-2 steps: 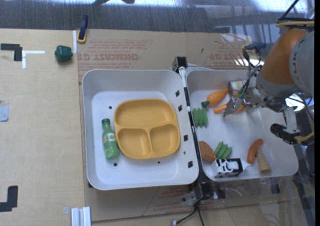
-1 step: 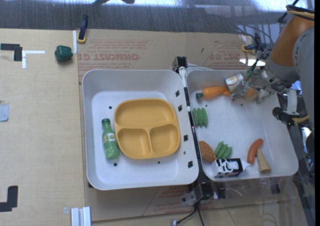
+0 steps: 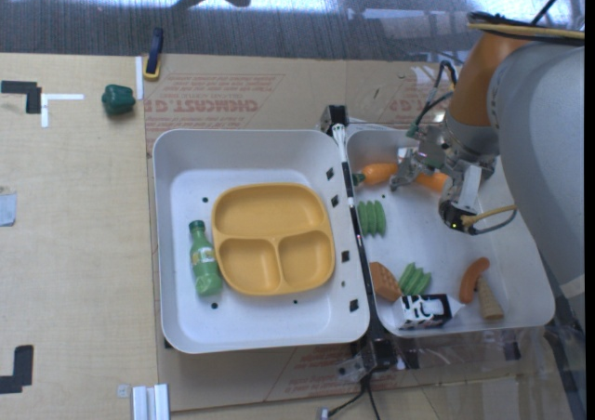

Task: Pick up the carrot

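Observation:
The orange carrot (image 3: pixel 376 173) lies at the far end of the right bin (image 3: pixel 521 251), close to the wall it shares with the left bin. My gripper (image 3: pixel 409 170) is lowered right over the carrot's middle. One orange end shows to the gripper's left and another orange patch to its right. The gripper body hides the part of the carrot under it, so I cannot tell whether there is contact. The grey arm with its orange band comes in from the upper right.
The right bin also holds a green pod (image 3: pixel 372 216), a brown pastry (image 3: pixel 384 281), more green pods (image 3: pixel 414 277), a black-and-white carton (image 3: pixel 426 309) and a sausage (image 3: pixel 473 279). The left bin (image 3: pixel 177 297) holds a yellow divided plate (image 3: pixel 274 239) and a green bottle (image 3: pixel 204 257).

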